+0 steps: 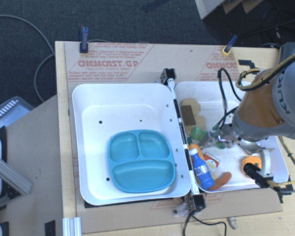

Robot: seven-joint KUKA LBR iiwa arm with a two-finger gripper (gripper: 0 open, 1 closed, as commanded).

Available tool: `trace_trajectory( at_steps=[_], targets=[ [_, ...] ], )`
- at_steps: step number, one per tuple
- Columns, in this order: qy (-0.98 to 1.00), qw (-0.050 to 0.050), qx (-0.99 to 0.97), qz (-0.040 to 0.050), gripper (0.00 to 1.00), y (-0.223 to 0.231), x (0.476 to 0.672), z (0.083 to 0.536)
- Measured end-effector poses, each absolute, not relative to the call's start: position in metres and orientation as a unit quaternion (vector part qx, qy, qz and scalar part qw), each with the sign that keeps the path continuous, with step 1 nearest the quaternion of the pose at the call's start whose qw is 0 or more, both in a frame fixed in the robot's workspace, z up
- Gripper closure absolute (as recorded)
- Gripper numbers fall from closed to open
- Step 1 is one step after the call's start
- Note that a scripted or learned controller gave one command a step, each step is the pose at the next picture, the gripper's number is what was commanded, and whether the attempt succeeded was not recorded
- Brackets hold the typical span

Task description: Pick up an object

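So, left bin (88, 107) just has a blue divided plate (140, 160) sitting in it, nothing going on there. The right bin (206, 88) is where the clutter is: a brown block (188, 114), something green (198, 133), a blue-and-white bottle (200, 167) along the near left wall and a sausage-looking thing (221, 179). The gripper (221, 138) is down low right next to the green piece, so I'd call this the reach/grasp stage. Can't tell whether it's got anything yet. Next it needs a solid close, then a straight lift.
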State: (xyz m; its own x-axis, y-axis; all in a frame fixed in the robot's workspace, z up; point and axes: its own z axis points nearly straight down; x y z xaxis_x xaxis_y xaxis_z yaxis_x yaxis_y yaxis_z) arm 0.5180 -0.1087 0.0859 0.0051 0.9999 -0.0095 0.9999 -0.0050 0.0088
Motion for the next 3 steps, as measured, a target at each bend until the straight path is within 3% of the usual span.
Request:
trace_trajectory(
  at_steps=[1, 2, 3],
  targets=[
    [0.707, 0.001, 0.707, 0.0004, 0.00, -0.100, 0.559, 0.085],
    [0.707, 0.001, 0.707, 0.0008, 1.00, -0.100, 0.560, 0.094],
    [0.708, 0.000, 0.707, 0.0007, 1.00, -0.029, 0.557, 0.185]
  ],
)
